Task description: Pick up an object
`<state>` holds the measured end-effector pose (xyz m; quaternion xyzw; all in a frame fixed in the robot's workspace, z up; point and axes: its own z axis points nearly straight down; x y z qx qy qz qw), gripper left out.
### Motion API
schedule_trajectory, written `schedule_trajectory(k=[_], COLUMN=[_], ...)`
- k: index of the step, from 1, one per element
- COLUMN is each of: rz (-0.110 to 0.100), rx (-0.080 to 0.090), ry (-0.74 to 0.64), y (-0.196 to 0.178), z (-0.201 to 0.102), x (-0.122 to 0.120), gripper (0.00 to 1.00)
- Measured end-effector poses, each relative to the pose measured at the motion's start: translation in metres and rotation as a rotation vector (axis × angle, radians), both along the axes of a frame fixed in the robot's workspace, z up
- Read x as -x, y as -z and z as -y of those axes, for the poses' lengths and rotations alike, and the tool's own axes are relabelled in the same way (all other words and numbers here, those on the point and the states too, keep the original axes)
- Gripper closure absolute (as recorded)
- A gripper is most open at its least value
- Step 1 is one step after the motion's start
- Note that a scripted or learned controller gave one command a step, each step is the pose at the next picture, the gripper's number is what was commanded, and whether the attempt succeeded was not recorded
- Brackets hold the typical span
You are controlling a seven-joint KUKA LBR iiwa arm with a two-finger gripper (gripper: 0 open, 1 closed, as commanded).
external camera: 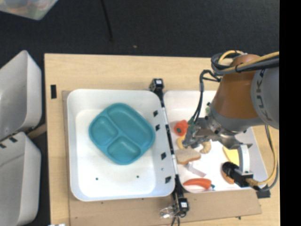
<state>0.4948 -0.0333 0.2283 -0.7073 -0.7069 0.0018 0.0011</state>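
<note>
pincer (192,138): low in right bin (188,100) | grip state: cannot tell | bread slice (187,156): just below pincer

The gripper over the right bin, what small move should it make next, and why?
Probably a short, straight descent. The gripper hovers low in the right bin, just above the tan sandwich-like piece, with an orange item beside it. Nothing shows between its fingers, so no grasp is confirmed.
</note>
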Motion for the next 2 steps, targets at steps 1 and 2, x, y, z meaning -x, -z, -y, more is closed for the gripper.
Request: schedule_trajectory(k=[1,2], rz=[0.005,0.0], rx=[-0.001,0.001], ry=[-0.004,0.0], y=[-0.022,-0.003], z=[-0.004,0.004], x=[0.0,-0.006], gripper=[1.0,1.0])
